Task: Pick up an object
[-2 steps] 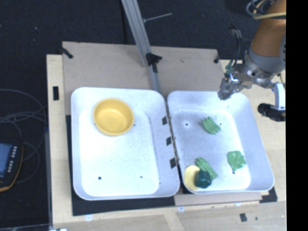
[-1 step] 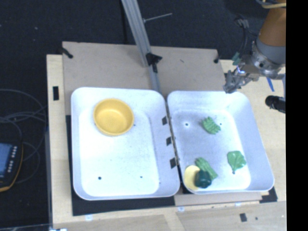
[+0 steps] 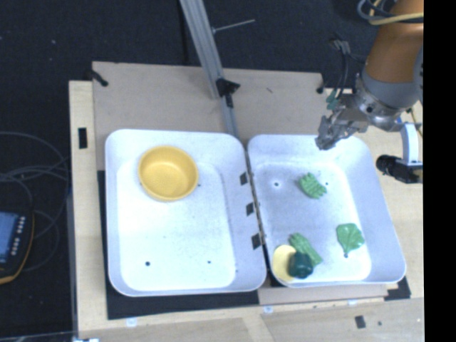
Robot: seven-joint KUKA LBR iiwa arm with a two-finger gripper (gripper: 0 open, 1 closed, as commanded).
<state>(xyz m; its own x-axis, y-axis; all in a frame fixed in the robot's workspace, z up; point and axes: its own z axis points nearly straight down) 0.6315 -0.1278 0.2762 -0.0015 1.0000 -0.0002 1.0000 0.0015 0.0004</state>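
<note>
Presently the claw point(image 3: 326, 140) hangs over the far rim of the right bin point(image 3: 377, 191), close to its far corner and clear of everything inside; from this slanted overhead view I cannot tell whether it is spread or pressed together, and nothing is seen held in it. The arm point(image 3: 392, 55) reaches in from the right with its orange band above the wrist.

Candidates for pick-up lie in the right bin. A small green piece point(image 3: 312, 185) rests on the floor nearest the claw, apart from the walls. A second green piece point(image 3: 349, 237) sits further toward the near right side, also free-standing. A third green piece point(image 3: 305, 248) lies against a yellow object point(image 3: 283, 261) and a dark green object point(image 3: 301, 266), clustered in the near left corner. In my judgement that cluster would be awkward to grasp because the items touch one another and the wall.

The left bin point(image 3: 121, 212) carries a yellow bowl point(image 3: 168, 172), upright, near its far side. Both bins sit side by side on the counter point(image 3: 285, 98).

Assessment: the pick has not begun. The isolated green piece nearest the claw appears the simplest target, needing a short move inward and a descent.
</note>
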